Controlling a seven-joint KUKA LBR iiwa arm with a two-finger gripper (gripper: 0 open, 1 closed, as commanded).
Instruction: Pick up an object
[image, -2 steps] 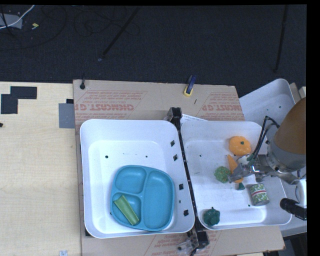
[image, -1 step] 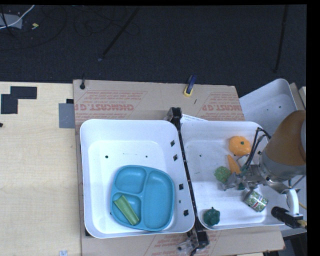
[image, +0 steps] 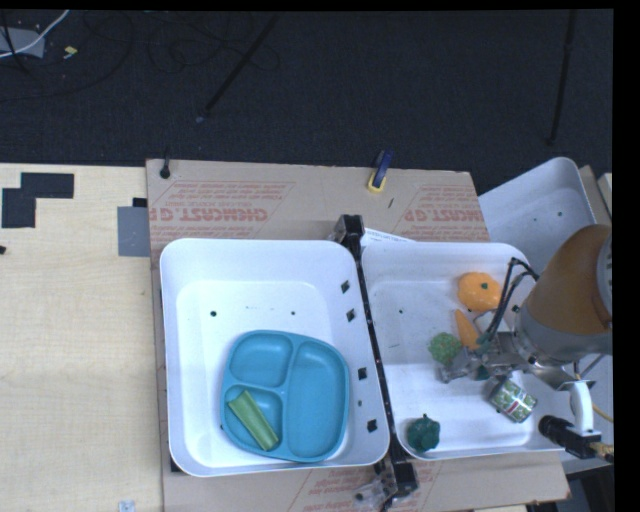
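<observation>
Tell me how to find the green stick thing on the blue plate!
Look at the left bin, the one holding the blue plate. The plate has three sections; check the small one at its lower left. The green stick lies there at a slant, the only thing on the plate, long and pale green, unlike the rounder green things in the right bin.

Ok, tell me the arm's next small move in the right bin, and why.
Probably ease the gripper down onto the broccoli-like green piece and close: it sits right beside that piece, with the carrot-like orange stick close behind, and nothing visibly held.
</observation>
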